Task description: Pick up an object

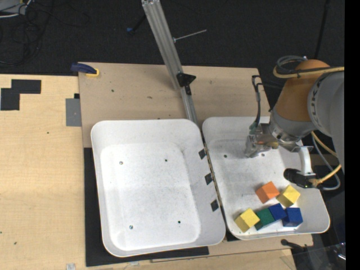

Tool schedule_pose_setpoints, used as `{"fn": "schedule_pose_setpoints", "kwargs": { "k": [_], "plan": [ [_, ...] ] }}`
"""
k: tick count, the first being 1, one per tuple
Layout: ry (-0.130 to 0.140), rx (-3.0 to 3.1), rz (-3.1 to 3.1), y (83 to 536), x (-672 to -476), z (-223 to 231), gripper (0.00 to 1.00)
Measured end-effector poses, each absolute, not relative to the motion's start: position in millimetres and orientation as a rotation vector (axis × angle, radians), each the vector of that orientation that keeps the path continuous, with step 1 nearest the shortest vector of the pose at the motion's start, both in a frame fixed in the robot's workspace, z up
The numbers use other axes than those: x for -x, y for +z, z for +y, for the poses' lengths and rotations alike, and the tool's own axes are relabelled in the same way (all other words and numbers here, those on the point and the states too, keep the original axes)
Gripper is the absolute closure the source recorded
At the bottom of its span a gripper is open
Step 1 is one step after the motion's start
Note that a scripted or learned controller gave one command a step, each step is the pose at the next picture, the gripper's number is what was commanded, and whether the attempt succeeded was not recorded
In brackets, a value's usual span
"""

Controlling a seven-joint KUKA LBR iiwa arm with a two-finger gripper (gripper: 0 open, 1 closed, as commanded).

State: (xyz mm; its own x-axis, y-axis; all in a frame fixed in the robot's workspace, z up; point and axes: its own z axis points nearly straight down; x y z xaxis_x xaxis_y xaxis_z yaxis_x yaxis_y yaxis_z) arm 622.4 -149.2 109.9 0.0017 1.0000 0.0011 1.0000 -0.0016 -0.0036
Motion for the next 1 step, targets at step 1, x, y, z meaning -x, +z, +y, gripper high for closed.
{"fn": "schedule_pose_setpoints", "kwargs": {
  "k": [1],
  "plan": [
    [-0.002,2.222,-2.223,152.8,-624.4,-147.1,1.0]
  ]
}}
